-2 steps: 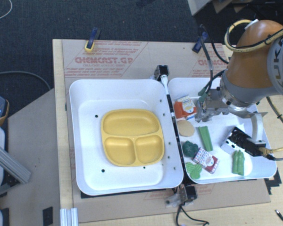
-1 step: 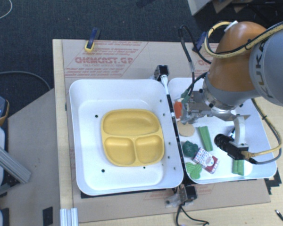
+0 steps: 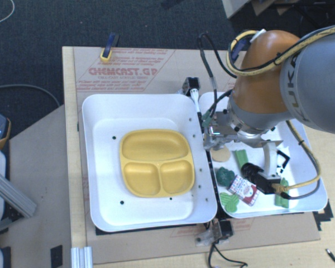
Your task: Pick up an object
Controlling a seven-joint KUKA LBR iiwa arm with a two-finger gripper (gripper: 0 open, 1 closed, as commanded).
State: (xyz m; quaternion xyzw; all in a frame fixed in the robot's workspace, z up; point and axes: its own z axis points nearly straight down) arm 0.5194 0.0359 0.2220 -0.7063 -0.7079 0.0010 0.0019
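You have nothing visibly picked yet: the gripper (image 3: 241,149), grip state impossible to tell, hangs over the right bin's (image 3: 315,197) clutter at lower right.

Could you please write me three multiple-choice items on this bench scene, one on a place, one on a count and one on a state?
1. Where does the yellow tray lie?
A. In the left bin
B. In the right bin
C. On the floor

2. How many compartments does the yellow tray have?
A. Two
B. Three
C. Five

3. How does the yellow tray lie?
A. Upside down
B. On its edge
C. Flat, hollows up

Answers:
1. A: the tray rests in the middle of the left bin, while the arm hangs over the right bin.
2. B: one long hollow runs along its far side, two smaller ones along its near side.
3. C: all the hollows face the camera.
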